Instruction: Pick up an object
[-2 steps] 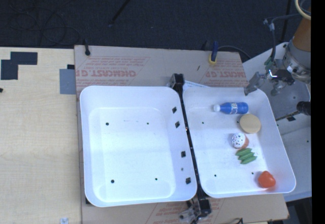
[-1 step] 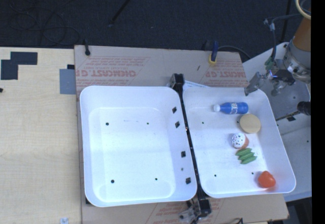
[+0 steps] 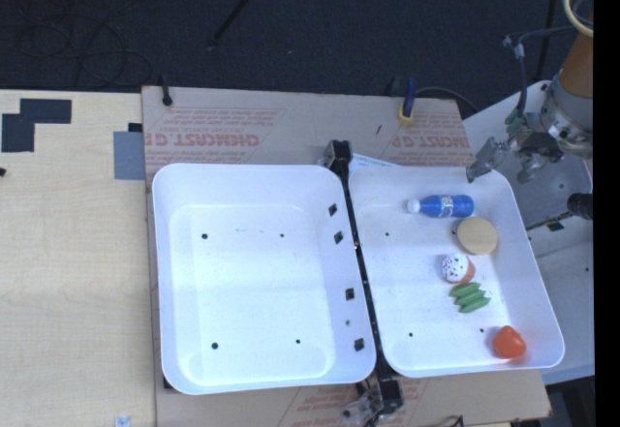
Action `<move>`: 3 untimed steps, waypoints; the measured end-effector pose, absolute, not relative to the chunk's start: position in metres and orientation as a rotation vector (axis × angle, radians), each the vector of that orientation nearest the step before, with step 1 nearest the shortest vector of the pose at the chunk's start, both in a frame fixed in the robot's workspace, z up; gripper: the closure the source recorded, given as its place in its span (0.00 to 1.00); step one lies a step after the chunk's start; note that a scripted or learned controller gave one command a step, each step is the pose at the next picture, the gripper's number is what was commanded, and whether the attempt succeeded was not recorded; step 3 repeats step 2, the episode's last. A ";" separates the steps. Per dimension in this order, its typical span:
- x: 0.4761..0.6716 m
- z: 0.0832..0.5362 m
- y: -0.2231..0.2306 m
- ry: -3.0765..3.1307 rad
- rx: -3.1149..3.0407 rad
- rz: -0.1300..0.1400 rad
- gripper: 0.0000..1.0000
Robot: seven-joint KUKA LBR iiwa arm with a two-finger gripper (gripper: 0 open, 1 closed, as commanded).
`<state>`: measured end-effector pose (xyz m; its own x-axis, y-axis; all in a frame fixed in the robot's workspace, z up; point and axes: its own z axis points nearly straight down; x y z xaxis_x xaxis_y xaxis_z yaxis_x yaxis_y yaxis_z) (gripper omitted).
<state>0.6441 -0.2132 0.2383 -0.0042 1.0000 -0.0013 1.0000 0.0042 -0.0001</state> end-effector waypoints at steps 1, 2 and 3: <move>0.644 0.240 -0.213 2.227 2.214 -0.002 0.00; 0.644 0.240 -0.213 2.228 2.214 -0.002 0.00; 0.644 0.240 -0.213 2.228 2.214 -0.002 0.00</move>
